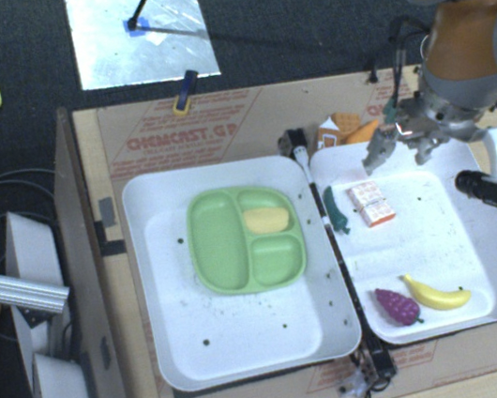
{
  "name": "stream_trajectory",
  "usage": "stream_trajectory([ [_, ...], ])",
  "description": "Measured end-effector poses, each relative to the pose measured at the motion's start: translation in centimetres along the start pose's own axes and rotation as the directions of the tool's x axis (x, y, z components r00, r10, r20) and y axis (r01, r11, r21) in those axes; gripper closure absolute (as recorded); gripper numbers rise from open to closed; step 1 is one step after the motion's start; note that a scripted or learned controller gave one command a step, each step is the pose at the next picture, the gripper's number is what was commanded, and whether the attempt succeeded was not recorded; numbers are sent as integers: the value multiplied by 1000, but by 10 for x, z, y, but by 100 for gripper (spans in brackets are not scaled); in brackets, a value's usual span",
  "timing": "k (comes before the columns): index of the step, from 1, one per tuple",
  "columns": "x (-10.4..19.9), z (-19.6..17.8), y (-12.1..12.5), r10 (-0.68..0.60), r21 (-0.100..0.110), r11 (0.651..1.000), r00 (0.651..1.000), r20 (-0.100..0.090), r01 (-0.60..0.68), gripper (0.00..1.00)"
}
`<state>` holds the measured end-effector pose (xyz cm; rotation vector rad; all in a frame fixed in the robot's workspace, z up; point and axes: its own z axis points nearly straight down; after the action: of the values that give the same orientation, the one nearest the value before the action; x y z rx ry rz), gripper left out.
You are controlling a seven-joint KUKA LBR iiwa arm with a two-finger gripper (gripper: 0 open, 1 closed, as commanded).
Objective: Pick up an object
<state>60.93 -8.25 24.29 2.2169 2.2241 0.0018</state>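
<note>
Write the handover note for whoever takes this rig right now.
End effector: above the far edge of the right bin, nothing between its fingers.
Right bin: small box, green item by the left wall, banana and purple grapes near the front.
Left bin: green divided plate with a yellow piece in one compartment.
Done: nothing lifted.
Left: pick up one object; the box lies closest.

white bins (189, 347), speckled with dark dots. light green tray (231, 263), pale yellow block (266, 220) in it. yellow banana (437, 294), purple grapes (397, 306). white box (370, 203) with red-orange print. dark green item (334, 210) at the divider. grey arm (469, 21) with orange band. brown cardboard (216, 123), red lettering.
</note>
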Motion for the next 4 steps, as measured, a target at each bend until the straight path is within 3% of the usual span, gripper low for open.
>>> stream_trajectory([
  [1,-52,163,13,8,-3,1000,1000,-3,-8,0],
  [2,-65,152,64,-3,-9,1000,1000,-1,3,0],
  [3,-88,102,60,2,-4,1000,1000,1,-2,0],
  [4,-33,116,59,-3,0,1000,1000,0,3,0],
])
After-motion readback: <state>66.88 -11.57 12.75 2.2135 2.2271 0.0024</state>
